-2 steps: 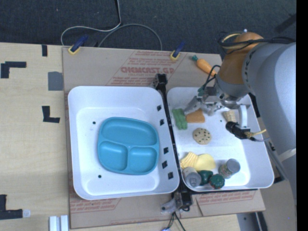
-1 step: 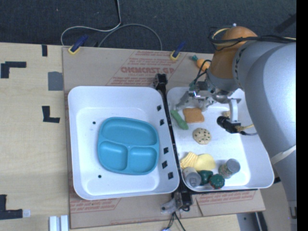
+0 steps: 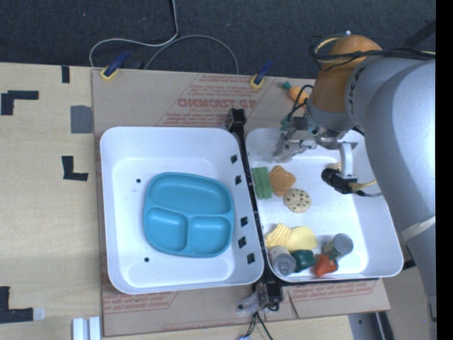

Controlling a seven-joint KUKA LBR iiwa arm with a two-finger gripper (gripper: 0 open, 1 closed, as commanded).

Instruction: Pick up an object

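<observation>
Several objects (image 3: 297, 200) below gripper (image 3: 289, 145)

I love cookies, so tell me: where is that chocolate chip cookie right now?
The cookie lies in the right bin, near its middle, just below an orange-brown food piece and to the right of a green block.
</observation>
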